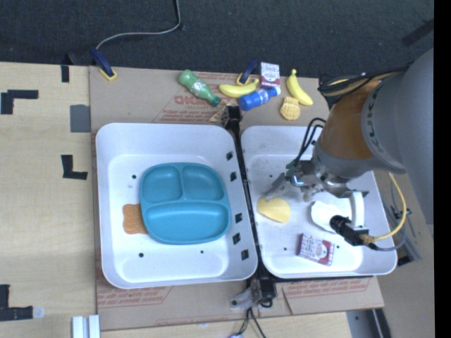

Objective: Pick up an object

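My gripper (293, 187) hangs over the right bin (373, 263), its fingers spread open with nothing between them. Just below it and a little to the left lies a pale yellow rounded piece (274, 209), apart from the fingers. Near the bin's front edge lies a small red packet (315, 248). A white rounded object (330, 215) rests to the right of the yellow piece, partly under the wrist. In the left bin (113, 146) sits a blue divided tray (186, 202), and an orange piece (131, 219) sticks out from under its left side.
Behind the bins, on the cardboard, lie a green bottle (199, 88), two toy bananas (237, 89) (298, 89), a blue bottle (255, 99), a small carton (270, 72) and a yellow waffle piece (289, 108). The grey arm covers the right bin's far right side.
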### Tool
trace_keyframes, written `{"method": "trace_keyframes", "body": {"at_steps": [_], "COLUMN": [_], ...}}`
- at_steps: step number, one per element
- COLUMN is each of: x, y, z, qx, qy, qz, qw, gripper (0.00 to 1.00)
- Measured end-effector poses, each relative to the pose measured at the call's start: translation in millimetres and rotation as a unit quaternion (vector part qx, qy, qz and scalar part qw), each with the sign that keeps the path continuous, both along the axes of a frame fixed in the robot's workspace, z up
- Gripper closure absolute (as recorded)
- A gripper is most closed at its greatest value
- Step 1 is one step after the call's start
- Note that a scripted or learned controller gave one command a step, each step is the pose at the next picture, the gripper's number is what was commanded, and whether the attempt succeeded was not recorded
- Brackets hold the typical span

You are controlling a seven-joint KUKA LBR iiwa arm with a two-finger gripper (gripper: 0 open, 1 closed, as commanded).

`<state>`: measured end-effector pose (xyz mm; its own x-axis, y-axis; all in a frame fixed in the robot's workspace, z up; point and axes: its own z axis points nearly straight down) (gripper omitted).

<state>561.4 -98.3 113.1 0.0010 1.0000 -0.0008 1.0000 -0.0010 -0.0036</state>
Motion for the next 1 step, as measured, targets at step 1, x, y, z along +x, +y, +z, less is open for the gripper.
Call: {"method": "trace_keyframes", "body": {"at_steps": [1], "x": [-12.2], "y": [-2.8], "z": [-26.9], "qx": [0.0002], "qy": [-0.003], "qz": [0.001], "qw": [1.0], "gripper": [0.0]}}
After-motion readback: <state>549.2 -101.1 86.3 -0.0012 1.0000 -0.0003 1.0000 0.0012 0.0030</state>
